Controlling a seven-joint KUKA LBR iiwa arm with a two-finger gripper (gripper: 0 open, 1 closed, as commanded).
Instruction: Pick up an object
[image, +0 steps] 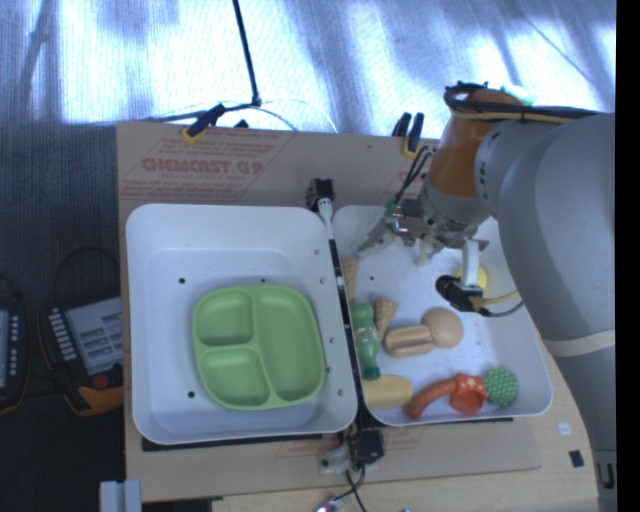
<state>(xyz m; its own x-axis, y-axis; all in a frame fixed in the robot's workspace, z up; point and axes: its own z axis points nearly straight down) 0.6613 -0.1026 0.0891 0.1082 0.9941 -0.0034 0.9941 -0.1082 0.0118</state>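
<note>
My gripper (425, 238) hovers over the far end of the right bin (520, 400), fingers spread, holding nothing. Nearest the camera lie one green ball (501, 385), one red-orange toy (450, 393), then one round tan piece (442, 327), all well short of my jaws. One green divided plate (258, 345) sits in the left bin (165, 250).

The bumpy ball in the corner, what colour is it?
Green. The bumpy ball shows best in the camera view, in the right bin.
</note>
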